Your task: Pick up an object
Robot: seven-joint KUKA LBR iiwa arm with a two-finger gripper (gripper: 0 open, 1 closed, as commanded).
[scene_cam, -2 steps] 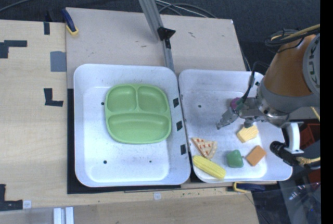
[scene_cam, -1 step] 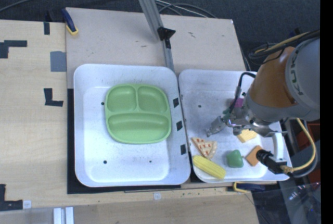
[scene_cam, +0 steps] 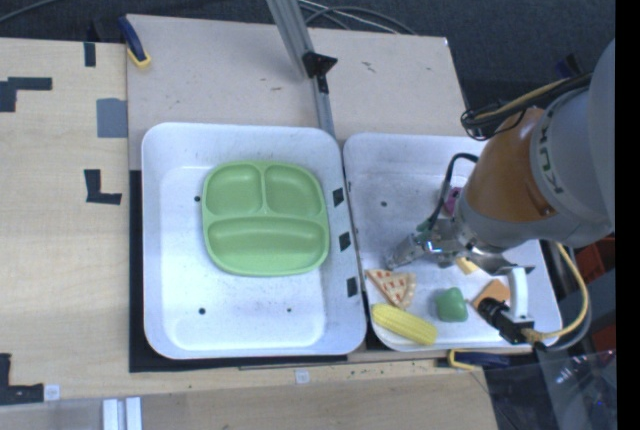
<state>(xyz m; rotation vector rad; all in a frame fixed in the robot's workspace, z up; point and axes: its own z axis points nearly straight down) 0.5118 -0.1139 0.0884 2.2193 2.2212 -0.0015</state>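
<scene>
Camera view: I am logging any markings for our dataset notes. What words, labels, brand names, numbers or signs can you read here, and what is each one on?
None can be read.
Green divided plate: plain, no print.
White bins: no labels, just small dark specks.
Corn cob, pizza slice, green toy: no text.
Arm's orange band: no lettering legible.
Bench: dark tape pieces, not letters.

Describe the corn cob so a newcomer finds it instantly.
Look in the right-hand white bin, along its near edge. The corn cob lies there, below the pizza slice and left of the green pepper. It is the only long yellow item.
</scene>
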